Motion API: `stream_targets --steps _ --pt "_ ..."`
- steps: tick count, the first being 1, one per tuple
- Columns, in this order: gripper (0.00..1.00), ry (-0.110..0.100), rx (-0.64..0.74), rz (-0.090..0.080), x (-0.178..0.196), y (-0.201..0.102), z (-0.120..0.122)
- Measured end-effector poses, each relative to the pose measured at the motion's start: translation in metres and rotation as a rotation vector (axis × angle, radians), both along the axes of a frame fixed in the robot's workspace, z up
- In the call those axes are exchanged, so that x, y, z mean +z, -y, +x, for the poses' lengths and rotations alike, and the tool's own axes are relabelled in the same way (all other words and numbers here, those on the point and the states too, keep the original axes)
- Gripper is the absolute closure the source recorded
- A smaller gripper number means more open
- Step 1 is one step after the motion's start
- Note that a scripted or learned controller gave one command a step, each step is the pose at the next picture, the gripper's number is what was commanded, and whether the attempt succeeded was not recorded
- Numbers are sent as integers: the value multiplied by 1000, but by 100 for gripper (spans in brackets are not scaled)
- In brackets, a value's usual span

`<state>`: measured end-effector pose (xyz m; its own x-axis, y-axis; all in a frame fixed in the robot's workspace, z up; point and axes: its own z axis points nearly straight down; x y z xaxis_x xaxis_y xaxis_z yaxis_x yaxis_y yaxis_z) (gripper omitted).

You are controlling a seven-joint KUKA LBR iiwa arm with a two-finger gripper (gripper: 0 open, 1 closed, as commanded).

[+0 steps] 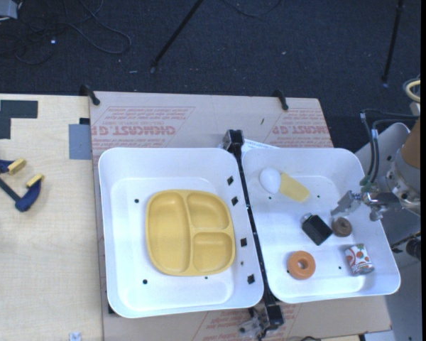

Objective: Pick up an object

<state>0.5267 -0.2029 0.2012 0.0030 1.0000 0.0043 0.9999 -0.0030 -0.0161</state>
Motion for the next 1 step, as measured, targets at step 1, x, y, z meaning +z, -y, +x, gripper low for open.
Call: stream_targets --steps 1 --pt "0 13 3 -3 8 0 3"
